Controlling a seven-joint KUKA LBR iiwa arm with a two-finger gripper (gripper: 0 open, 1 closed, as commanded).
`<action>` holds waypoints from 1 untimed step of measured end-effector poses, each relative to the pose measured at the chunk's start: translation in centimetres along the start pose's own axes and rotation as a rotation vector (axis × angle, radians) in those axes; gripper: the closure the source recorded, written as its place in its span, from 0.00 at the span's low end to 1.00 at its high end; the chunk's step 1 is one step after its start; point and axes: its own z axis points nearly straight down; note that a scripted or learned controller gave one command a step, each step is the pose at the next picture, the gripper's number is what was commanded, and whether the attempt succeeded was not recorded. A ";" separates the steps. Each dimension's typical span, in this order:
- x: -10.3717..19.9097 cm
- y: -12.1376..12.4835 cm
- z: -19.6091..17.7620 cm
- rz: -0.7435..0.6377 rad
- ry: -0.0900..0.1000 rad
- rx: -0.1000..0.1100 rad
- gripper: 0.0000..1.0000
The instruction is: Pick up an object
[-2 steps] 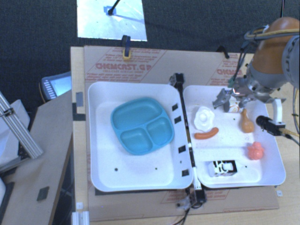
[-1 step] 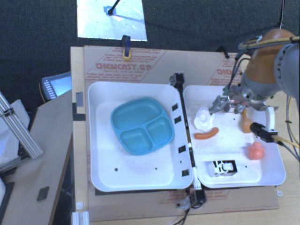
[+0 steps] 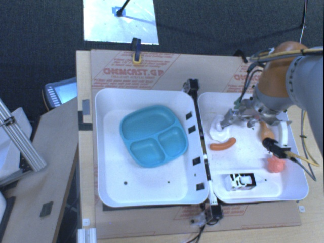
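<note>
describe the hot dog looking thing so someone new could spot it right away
Look in the right-hand white bin, the one the grey arm reaches into. Near its middle, just below the gripper, lies a small orange sausage. It is long, thin and slightly curved, unlike the round pink ball to its right.

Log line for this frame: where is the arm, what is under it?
pincer: low in right bin | under it: white object | beside: orange sausage | grasp: unconfirmed | left bin: blue plate
</note>
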 end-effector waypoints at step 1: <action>0.0 0.2 -1.4 0.000 -0.001 -0.006 1.00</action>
